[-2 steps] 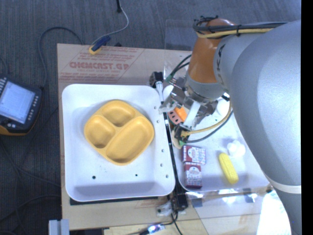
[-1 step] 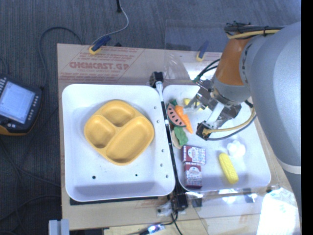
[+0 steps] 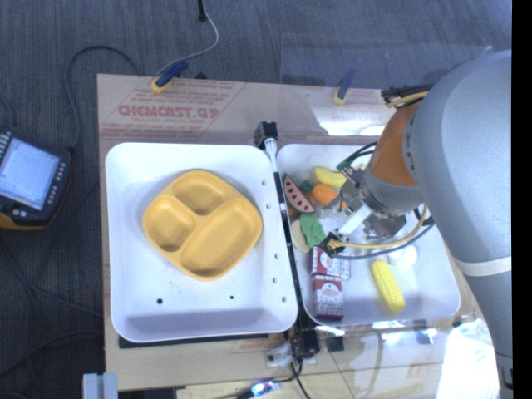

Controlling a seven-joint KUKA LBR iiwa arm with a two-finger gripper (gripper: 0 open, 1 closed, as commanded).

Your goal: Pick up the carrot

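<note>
carrot (image 3: 325, 194) lay near the far left corner of the right bin (image 3: 432, 306), touching a yellow piece (image 3: 328, 176) behind it and beside a watermelon slice (image 3: 295, 194). a green leafy piece (image 3: 312, 229) sat just in front. the tool (image 3: 353, 214) hung just right of the carrot; whether it was wide or narrow i cannot tell. corn (image 3: 387, 284) and a red carton (image 3: 327, 285) lay nearer. a yellow divided plate (image 3: 202, 223) sat in the left bin (image 3: 133, 306).

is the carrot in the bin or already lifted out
In the bin: the carrot lies in the right bin beside the watermelon slice, near the pincer.
</note>
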